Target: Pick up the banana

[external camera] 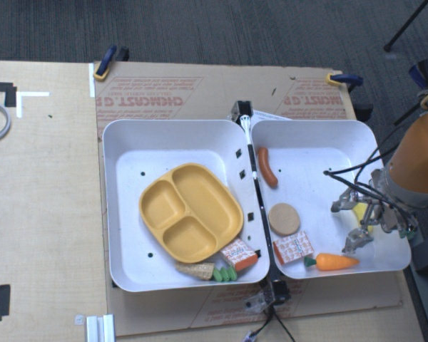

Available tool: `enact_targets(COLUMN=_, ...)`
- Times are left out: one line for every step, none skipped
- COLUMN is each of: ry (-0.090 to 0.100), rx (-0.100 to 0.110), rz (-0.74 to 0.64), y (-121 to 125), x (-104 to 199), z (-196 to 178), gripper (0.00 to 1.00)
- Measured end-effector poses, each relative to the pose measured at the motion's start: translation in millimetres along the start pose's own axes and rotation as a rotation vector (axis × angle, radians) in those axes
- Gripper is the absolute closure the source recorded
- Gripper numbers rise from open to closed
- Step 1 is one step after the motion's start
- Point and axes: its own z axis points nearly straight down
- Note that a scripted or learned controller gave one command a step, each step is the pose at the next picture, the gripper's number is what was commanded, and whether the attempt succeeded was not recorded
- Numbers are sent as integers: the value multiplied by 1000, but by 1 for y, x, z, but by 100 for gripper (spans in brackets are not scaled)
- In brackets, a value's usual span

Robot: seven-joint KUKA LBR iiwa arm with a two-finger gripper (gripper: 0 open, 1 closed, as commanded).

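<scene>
The yellow banana (365,219) sits at the right side of the right-hand white bin (310,137), showing as a sliver of yellow right between the metal fingers (354,241) of the tool (348,224), which looks closed onto it from either side. The grey arm with its orange band (417,155) comes in over the bin's right edge, black cables looping off the wrist. Just below the tool, near the bin's front wall, lies an orange toy carrot with a green top (333,261), and beside that a small red-and-white printed carton (293,248). A round tan disc like a biscuit (284,219) rests above the carton, and a reddish-brown sausage (267,166) lies near the divider. In the left-hand white bin (121,191) there is a yellow plastic tray with three compartments (191,211), with another small printed carton (238,254), a pale stick-shaped piece (194,269) and something green (225,273) along the front. Both bins stand on brown cardboard (157,95) clipped to the wooden worktop (43,212).
</scene>
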Motion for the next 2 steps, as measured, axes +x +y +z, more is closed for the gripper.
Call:
enact_targets(ry=-5, rx=0, rz=4, y=0, x=-2, z=-10, gripper=100)
enact_targets(ry=-2, rx=1, rz=621, y=62, x=24, z=-84, gripper=100)
